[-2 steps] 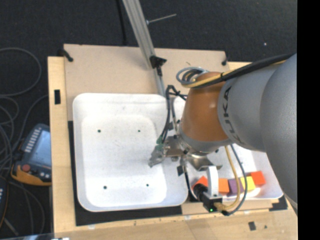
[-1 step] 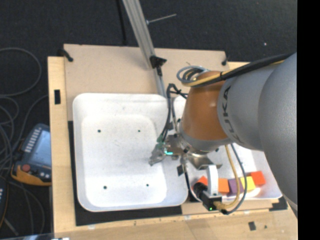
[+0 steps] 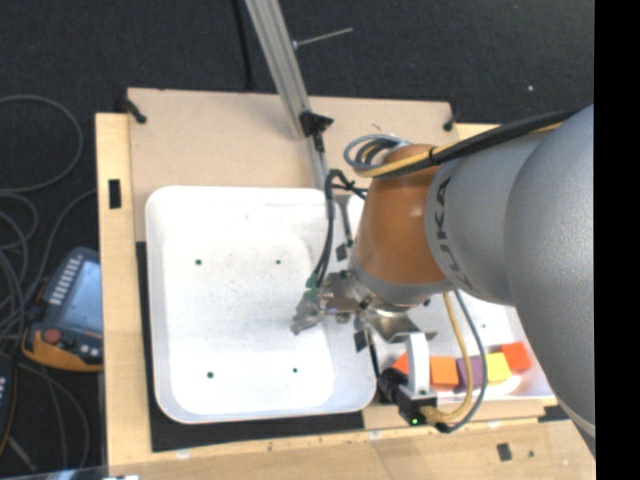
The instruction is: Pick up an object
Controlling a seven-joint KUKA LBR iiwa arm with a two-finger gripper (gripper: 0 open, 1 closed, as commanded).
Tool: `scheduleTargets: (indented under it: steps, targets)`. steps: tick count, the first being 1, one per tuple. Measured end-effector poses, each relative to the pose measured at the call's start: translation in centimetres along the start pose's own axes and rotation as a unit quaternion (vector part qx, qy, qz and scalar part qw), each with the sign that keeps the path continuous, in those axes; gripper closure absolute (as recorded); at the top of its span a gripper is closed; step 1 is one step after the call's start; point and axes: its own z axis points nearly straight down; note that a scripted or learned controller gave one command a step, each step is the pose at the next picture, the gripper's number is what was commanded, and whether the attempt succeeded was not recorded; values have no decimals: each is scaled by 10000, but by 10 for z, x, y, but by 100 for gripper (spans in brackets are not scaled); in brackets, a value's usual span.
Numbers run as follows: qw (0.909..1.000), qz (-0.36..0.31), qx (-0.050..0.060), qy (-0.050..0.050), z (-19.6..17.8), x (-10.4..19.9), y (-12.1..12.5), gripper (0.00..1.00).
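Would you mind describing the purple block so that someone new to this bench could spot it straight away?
Start from the big grey arm filling the right side, and look beneath it to the right-hand bin. Near that bin's front edge a few small blocks sit in a row, partly behind a hanging cable. The purple block is in the middle, with an orange block on its left and a yellow block on its right.

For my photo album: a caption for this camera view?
Grey arm leans over two white bins, colored blocks beneath it.

Right bin (image 3: 500,393) and its blocks (image 3: 470,368) largely hidden behind the arm (image 3: 480,218).
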Motion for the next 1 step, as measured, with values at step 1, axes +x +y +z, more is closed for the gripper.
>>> scheduleTargets:
  steps: [1]
  targets:
    - [10000,33,-21,1,-11,-2,2,100]
